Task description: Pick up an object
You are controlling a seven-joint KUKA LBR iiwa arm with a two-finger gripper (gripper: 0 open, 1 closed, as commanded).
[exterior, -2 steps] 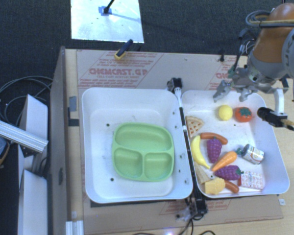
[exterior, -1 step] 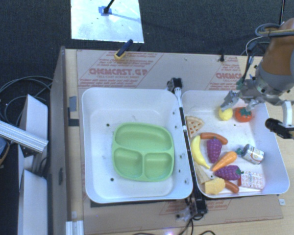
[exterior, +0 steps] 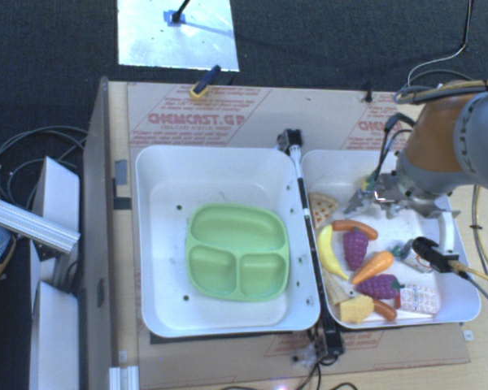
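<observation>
Two shallow white plastic bins with rounded corners are seen side by side on a brown board bearing red lettering.

Left bin (exterior: pixel 154 177): a pale green plastic tray (exterior: pixel 237 252), rounded and moulded into three compartments, lies flat near the middle of the floor, somewhat toward the near wall. Its surface appears smooth and matte.

Right bin (exterior: pixel 464 299): a cluster of toy foods is gathered along the wall shared with the left bin and toward the near corner. A wedge-shaped pizza slice (exterior: pixel 320 210) with red spots lies against the shared wall. A curved yellow banana (exterior: pixel 329 253) runs along that wall. Beside it are a knobbly purple grape bunch (exterior: pixel 355 248), an elongated red-orange sausage (exterior: pixel 355 229) lying just above it, a tapered orange carrot (exterior: pixel 373 267), and a second purple grape bunch (exterior: pixel 380 286). A yellow cheese-like wedge (exterior: pixel 355 308) sits at the near edge, with a white speckled card or packet (exterior: pixel 417 300) to its right.

Arm: the grey, orange-banded arm (exterior: pixel 443 149) enters over the far right corner of the right bin. The gripper (exterior: pixel 377 195) is located above the far part of that bin, near the pizza slice and the sausage. Whether it is spread or pressed together cannot be told; nothing is seen held.
</observation>
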